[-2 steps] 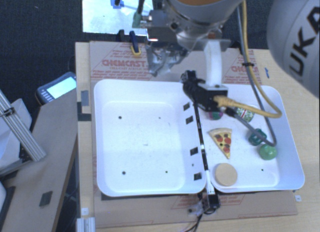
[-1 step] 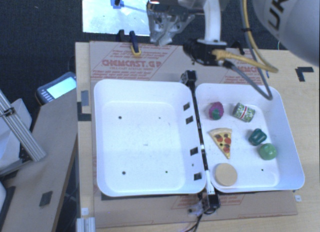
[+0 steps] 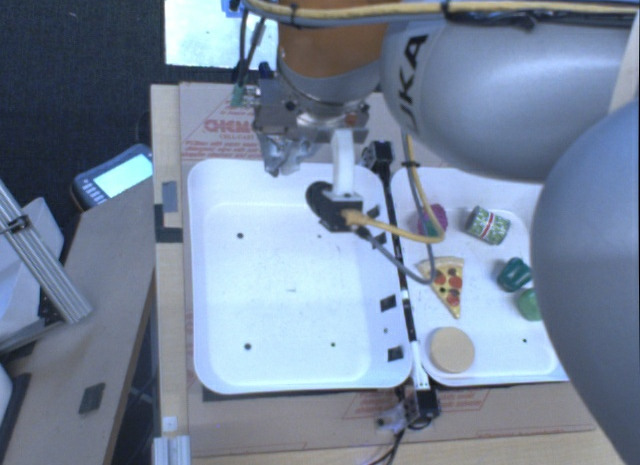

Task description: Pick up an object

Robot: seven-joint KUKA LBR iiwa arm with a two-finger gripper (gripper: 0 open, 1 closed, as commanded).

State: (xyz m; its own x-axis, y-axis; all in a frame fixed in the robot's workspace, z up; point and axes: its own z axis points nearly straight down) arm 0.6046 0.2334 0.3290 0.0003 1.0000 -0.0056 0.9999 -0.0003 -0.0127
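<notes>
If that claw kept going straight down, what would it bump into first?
Probably the shallow white left bin, near its far rim: the claw hangs pointing down over that spot. Nothing else seems to lie beneath it, though depth is hard to judge.

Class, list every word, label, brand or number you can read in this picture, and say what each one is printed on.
"UKA": on the grey arm, running sideways; the start is hidden.
"CHEM": red print on the cardboard, far side; the letters after it are blurred.
Red print on the cardboard's near edge: too blurred to read.
Label on the green can: too small to read.
Lit screen of the device at left: unreadable.
</notes>
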